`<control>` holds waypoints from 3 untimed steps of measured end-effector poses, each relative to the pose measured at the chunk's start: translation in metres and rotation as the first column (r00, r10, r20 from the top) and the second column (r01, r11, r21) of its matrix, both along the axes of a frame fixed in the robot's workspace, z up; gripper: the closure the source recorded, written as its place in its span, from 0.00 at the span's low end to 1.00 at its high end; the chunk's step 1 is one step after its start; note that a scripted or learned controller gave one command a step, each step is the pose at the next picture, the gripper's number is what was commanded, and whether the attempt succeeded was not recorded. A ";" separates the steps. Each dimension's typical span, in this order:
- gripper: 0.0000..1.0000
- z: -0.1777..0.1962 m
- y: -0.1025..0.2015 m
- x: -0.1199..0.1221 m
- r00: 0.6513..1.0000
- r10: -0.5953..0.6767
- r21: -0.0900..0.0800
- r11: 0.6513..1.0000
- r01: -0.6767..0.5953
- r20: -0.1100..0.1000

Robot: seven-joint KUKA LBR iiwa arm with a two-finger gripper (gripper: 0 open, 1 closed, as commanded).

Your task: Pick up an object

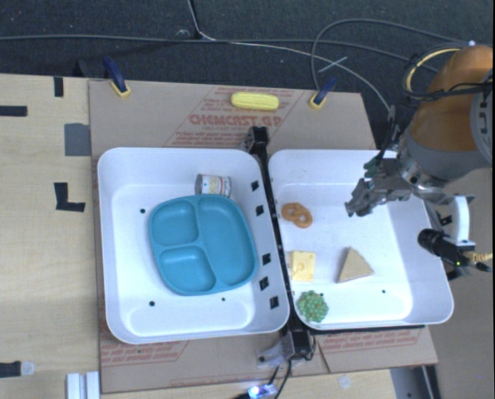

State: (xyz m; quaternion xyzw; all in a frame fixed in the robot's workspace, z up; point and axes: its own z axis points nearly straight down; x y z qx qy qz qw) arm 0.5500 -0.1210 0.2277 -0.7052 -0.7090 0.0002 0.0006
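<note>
1. My tool (360,204) hangs over the upper right part of the right white plastic bin (414,248), above bare floor, with no object between its tips. I cannot tell whether it is apart or together; it is dark and too small to read.
2. By my judgement the task is at its start: nothing is lifted, and the reach, the closing and the raise all remain.
3. The candidates lie in the right bin, left of and below my tool: a brown pretzel-shaped ring (296,214) nearest, a tan wedge like a slice of cheese or bread (355,266), a small yellow square block (302,265) and a green bumpy cluster (313,306) by the lower left corner.
4. The left white bin (119,248) carries a blue three-compartment plastic tray (202,244) and a small tin can on its side (213,184), just above the tray.
5. Both bins sit on a brown cardboard sheet (164,115) on the pale wooden surface (31,248); a yellow banana-like toy (254,100) lies on the cardboard beyond the bins.
6. Dark carpet (106,15) and loose cables (256,46) run behind.
</note>
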 end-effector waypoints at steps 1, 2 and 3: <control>1.00 -0.011 0.054 0.006 1.000 -0.001 0.000 1.000 0.001 0.000; 1.00 -0.006 0.117 0.013 1.000 0.002 0.001 1.000 -0.002 0.000; 1.00 0.003 0.174 0.020 1.000 0.002 0.002 1.000 -0.002 0.000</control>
